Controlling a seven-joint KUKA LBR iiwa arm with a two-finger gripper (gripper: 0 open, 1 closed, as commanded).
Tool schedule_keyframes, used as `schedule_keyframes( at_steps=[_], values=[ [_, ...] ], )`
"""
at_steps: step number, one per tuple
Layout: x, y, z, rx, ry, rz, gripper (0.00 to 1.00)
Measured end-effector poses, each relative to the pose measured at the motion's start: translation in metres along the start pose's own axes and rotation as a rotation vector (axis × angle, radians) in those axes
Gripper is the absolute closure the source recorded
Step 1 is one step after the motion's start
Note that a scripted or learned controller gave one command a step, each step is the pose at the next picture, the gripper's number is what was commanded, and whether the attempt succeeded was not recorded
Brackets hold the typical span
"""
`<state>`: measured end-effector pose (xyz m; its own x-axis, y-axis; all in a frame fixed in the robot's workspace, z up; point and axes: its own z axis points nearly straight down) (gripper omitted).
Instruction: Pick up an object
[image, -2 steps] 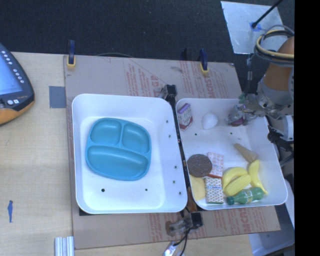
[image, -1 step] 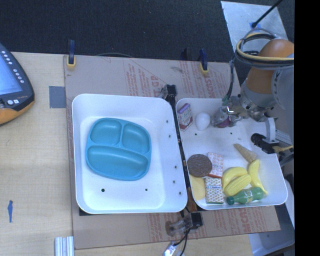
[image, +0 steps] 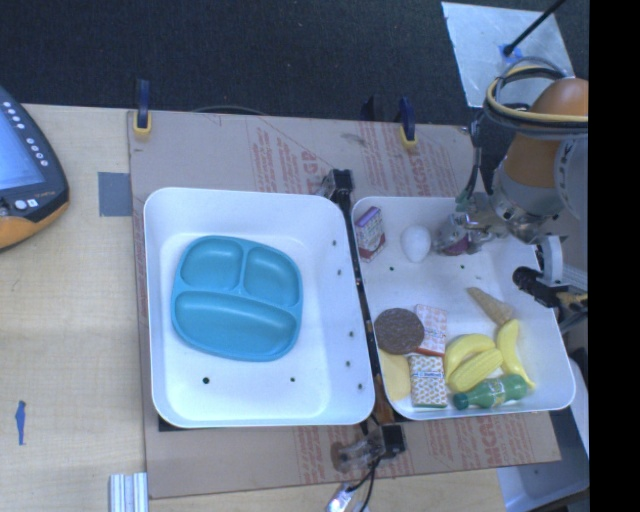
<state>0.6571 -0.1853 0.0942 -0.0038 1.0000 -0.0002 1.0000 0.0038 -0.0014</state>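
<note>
A wooden table (image: 70, 330) carries two shallow white bins side by side, seen from above at a slant. The left bin (image: 330, 300) holds a blue divided plate (image: 238, 298) in the centre left of the frame. The right bin (image: 555, 345) holds a small carton (image: 369, 229) and a white egg (image: 415, 241) near its upper edge, a brown round patty (image: 399, 329), a snack packet (image: 427, 379), yellow bananas (image: 480, 358), a green bottle (image: 489, 393) and a tan cone (image: 489, 303) toward the lower right. The grey arm (image: 535, 150) enters at the upper right, and its tool (image: 460, 240) sits low over the right bin's upper part, just right of the egg. Whether the tool is apart or together cannot be told.
</note>
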Motion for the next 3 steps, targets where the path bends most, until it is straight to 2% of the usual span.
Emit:
schedule_keyframes(
  at_steps=[1, 2, 3],
  values=[
    [-0.027, 0.000, 0.000, -0.001, -0.001, 0.002, 1.00],
    [0.035, 0.000, 0.000, 0.001, -0.002, -0.006, 1.00],
    [0.086, 0.001, -0.096, -0.004, 0.001, -0.005, 1.00]
  ],
)
